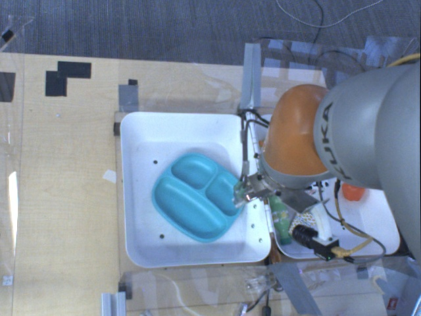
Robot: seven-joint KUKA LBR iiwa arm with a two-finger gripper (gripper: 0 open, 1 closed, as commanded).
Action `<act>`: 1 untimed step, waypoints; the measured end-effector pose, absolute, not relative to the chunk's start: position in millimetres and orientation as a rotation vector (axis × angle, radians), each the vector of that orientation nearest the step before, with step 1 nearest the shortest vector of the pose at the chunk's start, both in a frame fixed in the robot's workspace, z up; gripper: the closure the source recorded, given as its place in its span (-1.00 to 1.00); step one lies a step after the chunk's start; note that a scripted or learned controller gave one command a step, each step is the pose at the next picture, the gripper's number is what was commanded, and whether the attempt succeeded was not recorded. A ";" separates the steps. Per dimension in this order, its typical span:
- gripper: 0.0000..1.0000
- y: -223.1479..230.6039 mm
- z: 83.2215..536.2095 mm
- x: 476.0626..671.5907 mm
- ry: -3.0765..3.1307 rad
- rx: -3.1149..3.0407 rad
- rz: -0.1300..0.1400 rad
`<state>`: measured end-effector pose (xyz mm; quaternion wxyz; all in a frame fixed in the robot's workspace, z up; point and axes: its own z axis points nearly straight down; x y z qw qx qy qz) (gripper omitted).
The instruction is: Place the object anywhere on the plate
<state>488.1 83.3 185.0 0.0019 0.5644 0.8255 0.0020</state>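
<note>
The gripper (245,193) hung at the right edge of the blue plate (195,196) in the left bin (135,176). Whether it was spread or pinching anything could not be told. A green object (281,217) lay just right of it.

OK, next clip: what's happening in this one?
A grey KUKA arm reaches in from the right, its wrist hanging over the divide between the two white bins. Its gripper sits at the right edge of the blue compartment plate lying in the left bin. A green object and an orange one lie in the right bin.
</note>
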 end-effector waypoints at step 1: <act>1.00 80.4 185.0 488.2 2.683 1.627 0.006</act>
